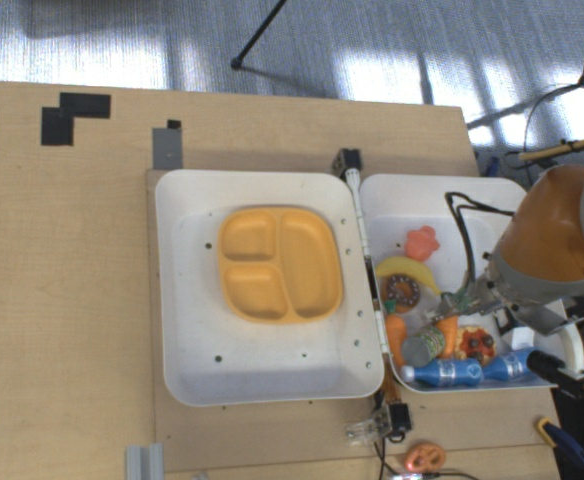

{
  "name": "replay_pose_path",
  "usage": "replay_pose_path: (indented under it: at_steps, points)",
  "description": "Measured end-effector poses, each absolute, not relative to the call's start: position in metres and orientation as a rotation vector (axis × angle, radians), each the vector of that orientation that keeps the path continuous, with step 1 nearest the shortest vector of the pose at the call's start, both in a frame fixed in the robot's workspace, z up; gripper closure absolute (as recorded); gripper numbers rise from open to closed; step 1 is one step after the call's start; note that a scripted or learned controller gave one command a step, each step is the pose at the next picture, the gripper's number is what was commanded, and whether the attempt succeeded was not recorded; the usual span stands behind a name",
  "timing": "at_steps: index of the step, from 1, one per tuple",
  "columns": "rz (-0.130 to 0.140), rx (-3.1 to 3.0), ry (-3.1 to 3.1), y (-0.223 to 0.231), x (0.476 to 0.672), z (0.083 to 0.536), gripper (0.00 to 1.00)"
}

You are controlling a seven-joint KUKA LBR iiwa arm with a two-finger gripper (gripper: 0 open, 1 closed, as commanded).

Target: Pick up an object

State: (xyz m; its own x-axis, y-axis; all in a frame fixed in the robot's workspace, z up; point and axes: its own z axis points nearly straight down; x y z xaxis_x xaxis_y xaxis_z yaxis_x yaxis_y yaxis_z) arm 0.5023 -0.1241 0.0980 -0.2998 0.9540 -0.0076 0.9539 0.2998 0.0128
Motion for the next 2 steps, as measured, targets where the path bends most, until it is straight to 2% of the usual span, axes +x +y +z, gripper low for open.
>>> replay_pose_path:
  at_steps: [1,2]
  points:
    - [0.004,1.733,2.616,-0.058,0.488,0.185,1.0]
    - [0.007,1.729,2.614,-0.058,0.489,0.195,1.0]
